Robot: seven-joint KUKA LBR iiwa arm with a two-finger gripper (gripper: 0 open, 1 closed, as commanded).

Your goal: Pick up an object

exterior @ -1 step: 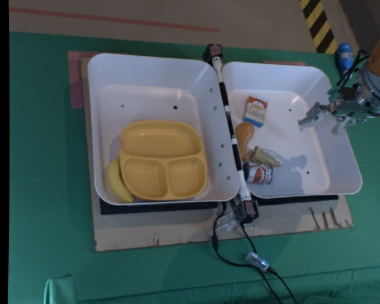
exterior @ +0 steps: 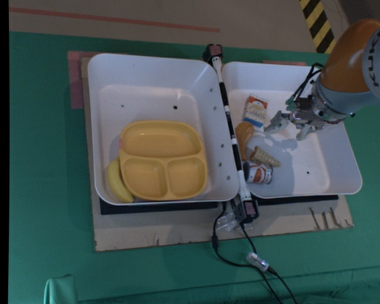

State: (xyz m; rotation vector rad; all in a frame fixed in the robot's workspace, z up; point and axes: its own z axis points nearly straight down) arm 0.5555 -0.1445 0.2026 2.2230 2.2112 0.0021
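Since the pincer [exterior: 290, 124] hangs spread wide and empty over the right bin [exterior: 332, 163], you've got the cone [exterior: 266, 156] closest, at its 7 o'clock; drop straight, straddle its narrow width, avoid the can [exterior: 260, 173].

Worktop [exterior: 44, 170] is covered in green cloth, with a brown cardboard sheet [exterior: 177, 233] on top, its front edge ragged with small cuts, and a dark mat [exterior: 152, 206] peeking out under the bins. Behind the cloth is tan floor [exterior: 145, 2] with a thin red line [exterior: 114, 19] running across and a yellow-black hazard stripe [exterior: 313, 11] at the upper right. Black cables [exterior: 240, 246] trail off the front edge of the cardboard onto the cloth, passing a small silver connector [exterior: 256, 261]; light is even and fairly dim, soft shadows only.
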